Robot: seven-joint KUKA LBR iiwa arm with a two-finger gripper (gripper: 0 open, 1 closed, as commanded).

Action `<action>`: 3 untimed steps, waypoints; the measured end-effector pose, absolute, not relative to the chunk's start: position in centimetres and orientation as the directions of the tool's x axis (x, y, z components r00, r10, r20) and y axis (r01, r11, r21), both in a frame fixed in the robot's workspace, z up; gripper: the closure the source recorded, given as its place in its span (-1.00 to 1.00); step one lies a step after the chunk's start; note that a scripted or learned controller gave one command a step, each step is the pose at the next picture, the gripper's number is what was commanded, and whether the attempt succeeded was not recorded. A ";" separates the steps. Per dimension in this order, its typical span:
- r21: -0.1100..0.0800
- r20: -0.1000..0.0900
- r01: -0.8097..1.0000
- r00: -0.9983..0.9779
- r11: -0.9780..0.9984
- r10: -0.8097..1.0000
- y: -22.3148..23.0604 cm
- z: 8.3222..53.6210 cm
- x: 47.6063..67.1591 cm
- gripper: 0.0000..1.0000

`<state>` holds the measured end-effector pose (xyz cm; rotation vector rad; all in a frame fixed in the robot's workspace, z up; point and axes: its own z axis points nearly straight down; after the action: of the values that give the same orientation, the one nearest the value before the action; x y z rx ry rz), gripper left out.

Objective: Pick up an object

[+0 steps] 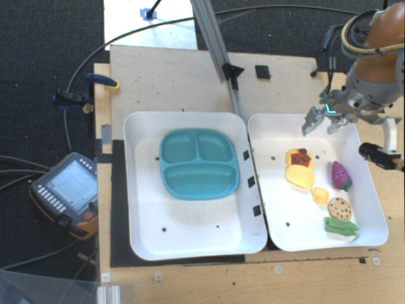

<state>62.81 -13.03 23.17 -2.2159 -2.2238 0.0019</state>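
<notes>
My gripper (323,123) hangs over the back of the right bin (278,233), its two grey fingers spread apart with nothing between them. Below it, in the bin, lie a yellow food piece with red and dark toppings (299,158), a pale yellow wedge (300,177), a purple grape bunch (341,175), a small yellow-orange piece (320,196), a speckled cookie (340,208) and a green pea pod (342,228). The gripper is above and slightly right of the topped yellow piece, apart from all of them.
The left bin (145,227) holds a teal divided plate (199,164). A slanted grey pole (212,30) crosses the bench behind the bins. A teach pendant (66,192) lies on the floor at left. Cables run across the dark floor.
</notes>
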 end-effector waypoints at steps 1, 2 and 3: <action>0.002 0.000 1.000 -0.004 0.004 1.000 -13.0 23.4 62.9 -1.00; -0.001 -0.001 1.000 -0.003 0.003 1.000 -13.1 17.5 63.7 -1.00; 0.000 -0.001 1.000 -0.003 0.003 1.000 -12.5 13.1 63.3 -1.00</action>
<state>63.33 -12.54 13.13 -2.2186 -2.2251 0.0003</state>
